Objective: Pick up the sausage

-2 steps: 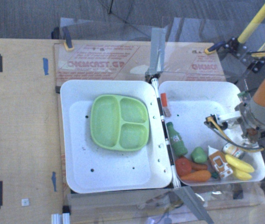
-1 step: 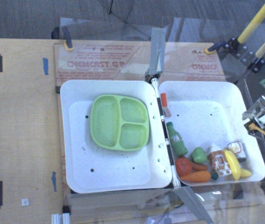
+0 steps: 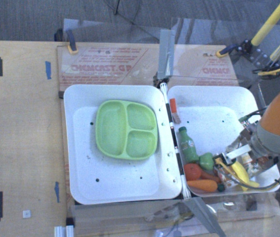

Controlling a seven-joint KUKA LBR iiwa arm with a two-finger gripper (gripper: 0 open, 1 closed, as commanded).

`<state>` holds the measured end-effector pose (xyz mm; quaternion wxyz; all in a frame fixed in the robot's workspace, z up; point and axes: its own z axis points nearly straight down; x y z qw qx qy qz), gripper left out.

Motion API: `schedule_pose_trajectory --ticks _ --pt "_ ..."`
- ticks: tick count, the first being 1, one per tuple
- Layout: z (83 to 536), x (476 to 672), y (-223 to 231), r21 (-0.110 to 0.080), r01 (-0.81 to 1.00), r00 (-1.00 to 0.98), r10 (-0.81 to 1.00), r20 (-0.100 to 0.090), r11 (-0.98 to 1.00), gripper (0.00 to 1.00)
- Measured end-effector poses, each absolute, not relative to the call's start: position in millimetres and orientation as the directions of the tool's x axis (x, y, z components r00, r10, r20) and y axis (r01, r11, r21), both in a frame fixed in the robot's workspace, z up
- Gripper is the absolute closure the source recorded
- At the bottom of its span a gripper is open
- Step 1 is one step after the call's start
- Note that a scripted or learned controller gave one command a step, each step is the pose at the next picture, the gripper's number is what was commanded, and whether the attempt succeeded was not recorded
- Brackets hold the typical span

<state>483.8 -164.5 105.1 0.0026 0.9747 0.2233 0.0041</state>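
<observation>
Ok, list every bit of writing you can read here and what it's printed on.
"CHEMCAST GP", roughly, in red: brown paper-faced sheet behind the left white bin.
Red print on the matching brown sheet behind the right white bin: too blurred to read.
Label on the green plastic bottle: too small to read.

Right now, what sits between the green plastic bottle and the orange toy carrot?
A round red tomato-like piece lies between the bottle and the carrot, in the overhead camera view.
</observation>
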Motion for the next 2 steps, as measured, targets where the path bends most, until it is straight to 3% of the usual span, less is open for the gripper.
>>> schedule_pose_trajectory --ticks 1,2 --pt "113.0 482.3 -164.4 0.003 0.432 0.902 0.432 0.003 -0.902 1.0" --pt "112.8 478.6 -174.2 -0.002 0.51 0.86 0.51 -0.002 -0.86 1.0"
